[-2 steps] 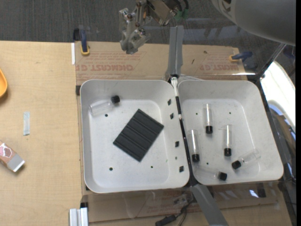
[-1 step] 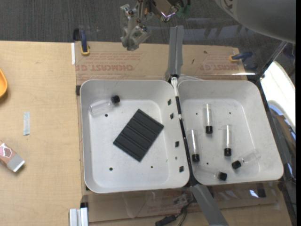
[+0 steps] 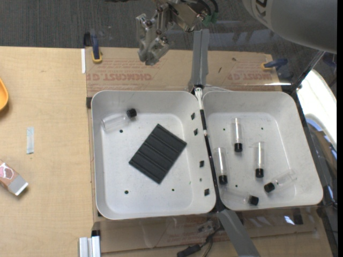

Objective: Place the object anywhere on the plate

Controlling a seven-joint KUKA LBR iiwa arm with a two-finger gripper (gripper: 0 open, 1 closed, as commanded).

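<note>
Jaws — open or shut, cannot tell — hover well behind the left-bin vial [image 3: 119, 120] beside the black plate [image 3: 158, 153].

Camera count: 1, fixed.
Position: above the bench [image 3: 43, 90], looking down at a slant.
Framing: left bin [image 3: 102, 159] and right bin [image 3: 300, 143] side by side, both whole, mid-frame.
Range: far enough to take in bench surface left of the bins and floor beyond the far edge.
Arm entry: from the right.
</note>
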